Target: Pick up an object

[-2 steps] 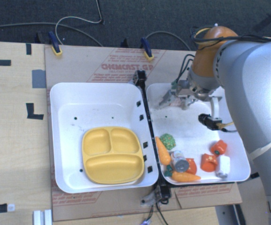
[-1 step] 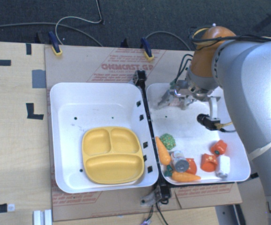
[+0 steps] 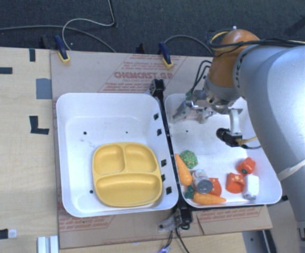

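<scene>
Lying near jaws [image 3: 194, 111]: broccoli [image 3: 188, 158]

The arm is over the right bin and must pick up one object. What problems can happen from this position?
1. The tool sits near the far end of the right bin, apart from the objects, which lie at the near end.
2. The carrots, broccoli and grey round piece crowd together, so a grasp may catch two or push them aside.
3. The white piece lies against the bin wall, leaving little room.
</scene>
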Motion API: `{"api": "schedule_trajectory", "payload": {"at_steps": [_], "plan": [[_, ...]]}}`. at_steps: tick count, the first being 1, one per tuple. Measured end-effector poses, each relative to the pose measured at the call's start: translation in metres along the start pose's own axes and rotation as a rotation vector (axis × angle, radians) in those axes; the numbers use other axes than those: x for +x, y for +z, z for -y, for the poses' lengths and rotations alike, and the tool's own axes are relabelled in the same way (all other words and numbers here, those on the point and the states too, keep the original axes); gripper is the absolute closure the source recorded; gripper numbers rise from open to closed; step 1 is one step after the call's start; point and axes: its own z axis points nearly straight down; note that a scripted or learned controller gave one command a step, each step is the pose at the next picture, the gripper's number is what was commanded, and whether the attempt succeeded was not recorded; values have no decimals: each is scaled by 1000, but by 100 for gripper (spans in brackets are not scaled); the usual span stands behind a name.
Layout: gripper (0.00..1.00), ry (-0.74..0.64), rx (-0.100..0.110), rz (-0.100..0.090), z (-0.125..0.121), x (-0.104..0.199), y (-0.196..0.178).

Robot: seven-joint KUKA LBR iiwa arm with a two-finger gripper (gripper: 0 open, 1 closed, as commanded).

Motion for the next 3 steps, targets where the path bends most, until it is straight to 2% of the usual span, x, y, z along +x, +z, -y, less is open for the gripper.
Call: {"api": "schedule_trajectory", "payload": {"at_steps": [3], "plan": [[0, -1, 1, -4, 0, -13, 0]]}}
